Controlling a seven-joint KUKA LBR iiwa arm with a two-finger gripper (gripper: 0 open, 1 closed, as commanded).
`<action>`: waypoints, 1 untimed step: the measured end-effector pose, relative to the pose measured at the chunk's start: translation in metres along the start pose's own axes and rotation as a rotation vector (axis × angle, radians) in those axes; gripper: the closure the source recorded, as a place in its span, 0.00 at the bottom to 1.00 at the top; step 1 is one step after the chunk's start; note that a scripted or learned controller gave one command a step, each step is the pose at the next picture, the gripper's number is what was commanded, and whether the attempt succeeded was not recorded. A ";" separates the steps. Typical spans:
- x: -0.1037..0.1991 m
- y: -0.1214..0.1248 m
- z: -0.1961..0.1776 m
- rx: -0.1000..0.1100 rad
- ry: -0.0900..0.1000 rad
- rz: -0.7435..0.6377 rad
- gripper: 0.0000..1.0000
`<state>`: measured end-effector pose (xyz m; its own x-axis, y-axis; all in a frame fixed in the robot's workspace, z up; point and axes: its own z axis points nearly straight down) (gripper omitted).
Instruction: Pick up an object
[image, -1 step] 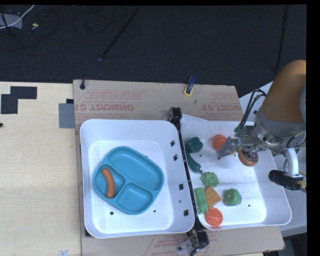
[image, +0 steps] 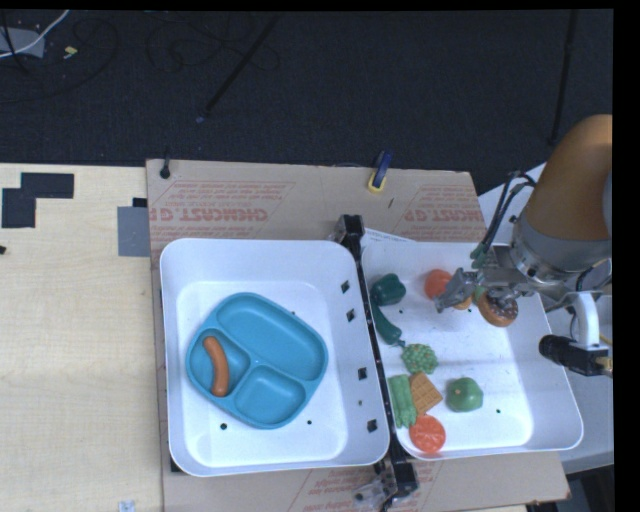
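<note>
My gripper (image: 462, 292) hangs low over the back of the right bin (image: 545, 420), reaching in from the right. Just to its left lies a red-orange round piece (image: 436, 283), and a brown ring-shaped piece (image: 497, 311) sits right beside it on the right. I cannot tell whether it touches either one. Further left in that bin are a dark green pepper (image: 388, 290) and a dark green long piece (image: 386, 326). Toward the front lie a light green broccoli (image: 420, 357), a green cucumber (image: 401, 400), an orange cracker (image: 426, 392), a green apple (image: 463, 394) and a red tomato (image: 428, 434).
The left bin (image: 190, 420) holds a blue divided plate (image: 290, 350) with an orange sausage (image: 216, 365) in its left compartment. A black divider rail (image: 365, 330) runs between the bins. The arm's grey body (image: 560, 250) overhangs the right bin's far right corner.
</note>
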<state>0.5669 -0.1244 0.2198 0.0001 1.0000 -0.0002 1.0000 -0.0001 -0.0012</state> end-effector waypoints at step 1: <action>0.008 -0.002 0.063 0.008 0.003 -0.001 0.00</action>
<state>0.5644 -0.1165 0.1568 -0.0011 1.0000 0.0024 1.0000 0.0012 -0.0094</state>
